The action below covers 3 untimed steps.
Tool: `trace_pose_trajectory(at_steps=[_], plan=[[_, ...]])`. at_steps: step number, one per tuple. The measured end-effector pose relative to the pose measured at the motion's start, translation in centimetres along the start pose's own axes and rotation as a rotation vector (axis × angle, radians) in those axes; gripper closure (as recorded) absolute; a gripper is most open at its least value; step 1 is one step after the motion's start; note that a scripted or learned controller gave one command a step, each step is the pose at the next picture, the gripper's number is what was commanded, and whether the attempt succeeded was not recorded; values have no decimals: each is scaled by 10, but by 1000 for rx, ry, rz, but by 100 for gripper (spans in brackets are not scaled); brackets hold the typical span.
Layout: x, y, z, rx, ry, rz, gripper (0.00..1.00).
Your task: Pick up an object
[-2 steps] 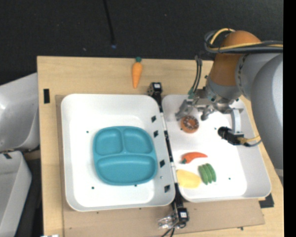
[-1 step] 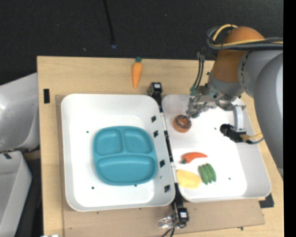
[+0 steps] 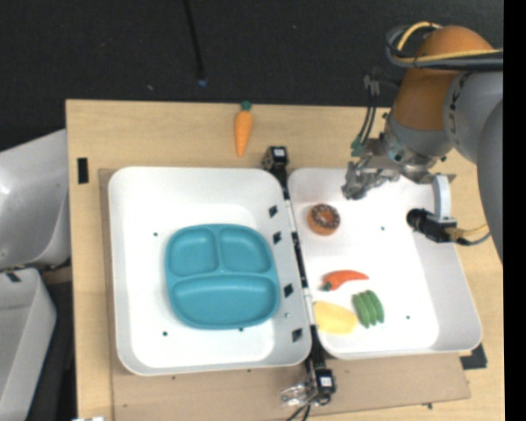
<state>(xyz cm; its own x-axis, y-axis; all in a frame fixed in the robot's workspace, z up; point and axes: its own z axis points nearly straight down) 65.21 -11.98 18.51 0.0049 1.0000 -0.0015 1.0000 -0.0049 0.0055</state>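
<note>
While the gripper (image 3: 358, 185) hangs over the right bin's (image 3: 438, 310) far-left corner, can't tell its state; donut (image 3: 323, 218) just beside it, chili (image 3: 344, 279), lemon (image 3: 335, 317) & green veg (image 3: 368, 308) nr the near edge.

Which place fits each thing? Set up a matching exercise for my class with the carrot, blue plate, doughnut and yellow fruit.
Things:
1. carrot
2. blue plate
3. doughnut
4. yellow fruit

Places:
A. left bin
B. right bin, front edge, beside the green vegetable
C. on the bench, behind the bins
D. right bin, near the gripper

Pairs: 1-C, 2-A, 3-D, 4-B
</note>
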Motion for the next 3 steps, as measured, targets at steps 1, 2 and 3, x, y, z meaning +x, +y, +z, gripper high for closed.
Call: trace_pose_trajectory(at_steps=[1,2,3], plan=[[-10,-2,-58,-2,-1,-1,100],[-12,-1,-82,1,0,-5,100],[41,-19,-85,5,3,-11,100]])
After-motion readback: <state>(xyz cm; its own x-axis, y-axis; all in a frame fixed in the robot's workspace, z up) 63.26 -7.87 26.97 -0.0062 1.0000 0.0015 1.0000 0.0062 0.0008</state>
